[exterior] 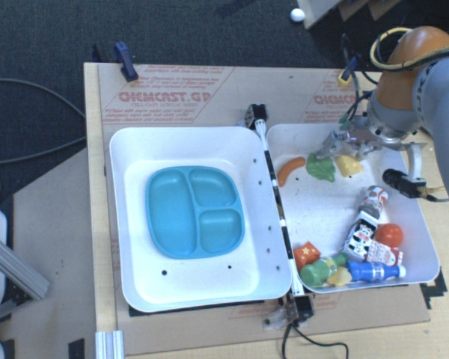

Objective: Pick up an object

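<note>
Green crumpled soft toy (321,168), right white bin (426,238), far end: lies directly beneath the gripper (343,146), pale yellow piece (349,166) beside it; whether the jaws stand apart or together cannot be told.

Robot lab: clamped bench board (209,96), cables (30,88), carpet.

Two bins side by side: left bin (127,223) has a divided plate (196,211) in its middle. Right bin (426,234) holds a few toys at upper centre under the gripper (343,146), plus a toy pile (355,256) at lower right.
</note>
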Robot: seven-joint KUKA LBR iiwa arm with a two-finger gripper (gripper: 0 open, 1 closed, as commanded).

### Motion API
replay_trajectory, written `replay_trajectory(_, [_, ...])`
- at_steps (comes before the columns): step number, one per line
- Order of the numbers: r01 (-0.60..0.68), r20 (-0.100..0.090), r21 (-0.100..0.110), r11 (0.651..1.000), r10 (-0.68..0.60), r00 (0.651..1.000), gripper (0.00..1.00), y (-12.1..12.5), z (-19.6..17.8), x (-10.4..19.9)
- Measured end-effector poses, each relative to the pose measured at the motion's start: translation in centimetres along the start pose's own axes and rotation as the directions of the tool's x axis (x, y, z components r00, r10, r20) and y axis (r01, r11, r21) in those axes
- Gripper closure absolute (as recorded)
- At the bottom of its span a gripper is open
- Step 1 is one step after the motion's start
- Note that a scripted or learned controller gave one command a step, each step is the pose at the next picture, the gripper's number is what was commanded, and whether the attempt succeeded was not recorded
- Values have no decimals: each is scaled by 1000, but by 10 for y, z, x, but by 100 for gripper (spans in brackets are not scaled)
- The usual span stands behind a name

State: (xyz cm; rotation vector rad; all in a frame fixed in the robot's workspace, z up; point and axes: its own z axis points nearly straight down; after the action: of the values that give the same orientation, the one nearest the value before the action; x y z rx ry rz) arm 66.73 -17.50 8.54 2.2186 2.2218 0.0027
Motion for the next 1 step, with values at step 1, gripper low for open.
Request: replay_trajectory(1, [2,4,-5,1000,-2,1000,100,2,-12,-1])
